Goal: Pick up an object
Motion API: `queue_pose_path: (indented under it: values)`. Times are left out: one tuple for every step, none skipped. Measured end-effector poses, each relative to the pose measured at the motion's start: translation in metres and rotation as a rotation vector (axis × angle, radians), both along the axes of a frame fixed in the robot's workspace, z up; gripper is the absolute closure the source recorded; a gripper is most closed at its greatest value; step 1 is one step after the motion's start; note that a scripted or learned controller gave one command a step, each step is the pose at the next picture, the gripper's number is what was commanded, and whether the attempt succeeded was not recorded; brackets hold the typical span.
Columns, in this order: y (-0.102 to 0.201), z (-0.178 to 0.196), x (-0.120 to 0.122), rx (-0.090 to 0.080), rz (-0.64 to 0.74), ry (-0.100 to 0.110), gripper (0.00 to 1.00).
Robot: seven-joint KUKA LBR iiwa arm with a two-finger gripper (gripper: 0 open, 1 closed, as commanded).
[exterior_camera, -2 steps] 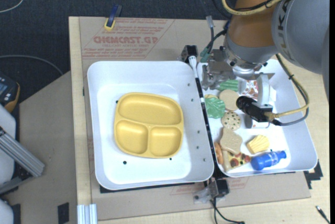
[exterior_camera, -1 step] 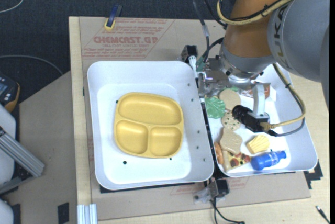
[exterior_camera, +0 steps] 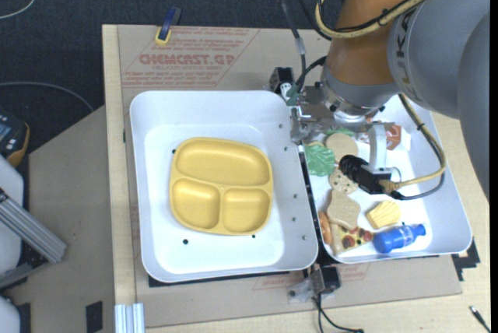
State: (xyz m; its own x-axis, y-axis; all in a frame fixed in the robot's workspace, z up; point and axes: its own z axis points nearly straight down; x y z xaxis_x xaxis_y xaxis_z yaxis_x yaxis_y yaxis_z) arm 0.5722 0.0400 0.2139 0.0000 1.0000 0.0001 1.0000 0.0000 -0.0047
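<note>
I see the arm (exterior_camera: pixel 436 36) reaching in over the right bin (exterior_camera: pixel 455 203), its orange band (exterior_camera: pixel 373 5) above the wrist. The claw (exterior_camera: pixel 342 138) sits low over the far end of that bin's clutter, and I cannot tell how it stands. Just beside it lie a green piece (exterior_camera: pixel 320 159) and a pale round piece (exterior_camera: pixel 341 143); nearer me are a toast slice (exterior_camera: pixel 342 208), a yellow wedge (exterior_camera: pixel 384 213) and a blue bottle (exterior_camera: pixel 398 237). The left bin (exterior_camera: pixel 148 168) holds a yellow divided plate (exterior_camera: pixel 221 185) on the tabletop (exterior_camera: pixel 124 67)
</note>
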Motion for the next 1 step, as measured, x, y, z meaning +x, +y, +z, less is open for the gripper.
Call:
queue_pose_path:
  values:
    - [-0.0046,0.0032,-0.0001,0.000,0.000,-0.004,1.00]
